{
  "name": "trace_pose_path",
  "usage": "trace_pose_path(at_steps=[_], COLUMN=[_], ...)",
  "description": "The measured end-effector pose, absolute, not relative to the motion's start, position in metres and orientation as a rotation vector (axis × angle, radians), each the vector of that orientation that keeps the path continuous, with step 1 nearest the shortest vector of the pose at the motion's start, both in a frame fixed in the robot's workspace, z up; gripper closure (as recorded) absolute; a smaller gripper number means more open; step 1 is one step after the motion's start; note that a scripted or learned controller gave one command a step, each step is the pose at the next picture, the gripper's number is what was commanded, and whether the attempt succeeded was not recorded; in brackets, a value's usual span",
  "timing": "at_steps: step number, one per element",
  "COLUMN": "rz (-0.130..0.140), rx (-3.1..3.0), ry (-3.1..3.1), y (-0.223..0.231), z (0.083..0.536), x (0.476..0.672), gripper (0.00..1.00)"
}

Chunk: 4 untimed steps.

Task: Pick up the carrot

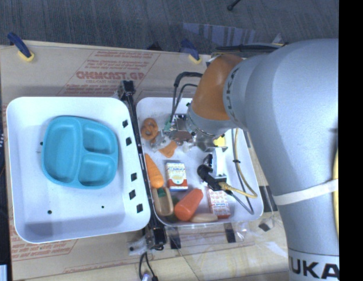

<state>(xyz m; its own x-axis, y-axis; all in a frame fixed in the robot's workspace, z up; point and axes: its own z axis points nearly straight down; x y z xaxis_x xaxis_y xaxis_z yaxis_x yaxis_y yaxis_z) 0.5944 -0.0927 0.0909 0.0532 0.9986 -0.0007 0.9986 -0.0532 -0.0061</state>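
1. Carrot: lies in right bin, against its left wall, long axis running top-left to bottom-right, green end toward front
2. Just right of carrot: small box w/ orange-and-white label, flat on bin floor
3. Below carrot: orange-red cylinder lying at a slant, near front wall; second small box to its right
4. Above carrot: brown pretzel-like item near bin's back-left; small orange piece betw. it and the label box
5. Gripper: low over bin's back half, just right of pretzel item, near the orange piece, apart from carrot; finger state – cannot tell, nothing seen held
6. Arm: grey w/ orange band, covers right side of right bin
7. Left bin: holds blue divided tray, upper-left of centre
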Motion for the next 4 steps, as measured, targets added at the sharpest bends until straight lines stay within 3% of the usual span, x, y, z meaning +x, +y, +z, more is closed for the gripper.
trace_pose_path(at_steps=[1,2,3,4], rz=[0.006,0.008,-0.008,-0.008], rx=[-2.272,-2.271,-2.213,-2.225], ry=[-2.166,-2.167,-2.241,-2.232], y=[-0.092,-0.092,-0.089,-0.137], z=[0.102,0.102,0.198,0.345], x=[0.596,0.596,0.660,0.628], gripper=[1.00,0.00,0.00,0.00])
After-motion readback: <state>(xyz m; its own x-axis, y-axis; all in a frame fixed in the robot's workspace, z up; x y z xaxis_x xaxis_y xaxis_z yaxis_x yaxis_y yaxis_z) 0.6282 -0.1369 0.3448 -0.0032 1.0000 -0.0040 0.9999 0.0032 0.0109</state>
